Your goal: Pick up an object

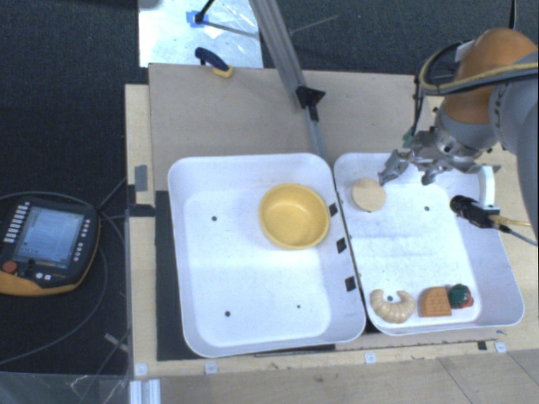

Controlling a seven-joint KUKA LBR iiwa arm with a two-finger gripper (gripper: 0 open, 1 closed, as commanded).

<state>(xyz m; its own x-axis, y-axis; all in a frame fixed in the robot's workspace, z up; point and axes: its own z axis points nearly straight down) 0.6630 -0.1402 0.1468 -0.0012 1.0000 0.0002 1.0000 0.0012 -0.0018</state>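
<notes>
Even, fairly bright overhead light; whites of both bins (253, 310) near blown out, little surface detail. Soft faint shadows only, one under the yellow bowl (293, 215) left of the jaws. Glare patch on floor (181, 23) far upper left. Overall soft, low-res, slightly noisy.

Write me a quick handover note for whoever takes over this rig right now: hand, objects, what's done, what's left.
Hand: open, holding nothing, over the far end of the right bin.
Round tan disc: in the right bin, just left of the hand.
Croissant-shaped piece, orange block and green and red piece: along the right bin's near edge.
Yellow bowl: in the left bin.
Done: no pick yet.
Left: close on one object, probably the disc, and lift.
</notes>
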